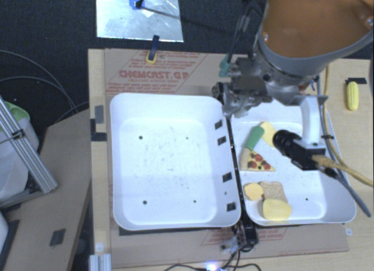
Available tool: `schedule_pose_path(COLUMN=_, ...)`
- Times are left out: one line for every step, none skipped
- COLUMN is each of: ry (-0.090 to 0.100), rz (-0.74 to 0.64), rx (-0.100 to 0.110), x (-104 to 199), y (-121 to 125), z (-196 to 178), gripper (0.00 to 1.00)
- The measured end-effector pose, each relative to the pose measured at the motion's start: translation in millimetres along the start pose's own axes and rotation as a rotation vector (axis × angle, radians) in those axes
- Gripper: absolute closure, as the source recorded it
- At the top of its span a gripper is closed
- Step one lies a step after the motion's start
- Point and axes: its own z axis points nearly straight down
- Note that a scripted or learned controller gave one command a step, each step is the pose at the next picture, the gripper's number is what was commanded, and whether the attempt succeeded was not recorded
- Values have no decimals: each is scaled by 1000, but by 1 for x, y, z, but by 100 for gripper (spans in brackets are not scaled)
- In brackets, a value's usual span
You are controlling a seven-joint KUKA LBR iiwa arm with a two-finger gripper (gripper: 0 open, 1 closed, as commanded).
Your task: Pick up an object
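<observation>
The right bin (315, 205) holds several toy foods. A green piece (254, 138) leans against a pale yellow piece (268, 132). Just below them lies a pizza slice (256, 160). Near the front are a yellow disc (253, 191), a brown cracker (273, 189) and a yellow lump (276, 209). My gripper (236, 101) hangs over the far left corner of the right bin, by the edge shared with the left bin. It sits up and to the left of the green piece, apart from it. The wrist hides the bin's far side.
The left white bin (169, 159) lies beside the right one. A yellow corn cob (352, 96) rests on the bench past the right bin. A foil sheet (139, 6) lies at the back, and a metal frame (23, 147) stands at the left.
</observation>
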Motion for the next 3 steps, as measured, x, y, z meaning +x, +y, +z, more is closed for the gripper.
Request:
schedule_pose_path(ry=-4, rz=-3, rx=17, x=78, y=6, z=120, gripper=100)
schedule_pose_path(ry=3, rz=7, rx=-8, x=32, y=0, z=9, gripper=100)
schedule_pose_path(ry=1, rz=1, rx=-1, x=35, y=0, z=4, gripper=100)
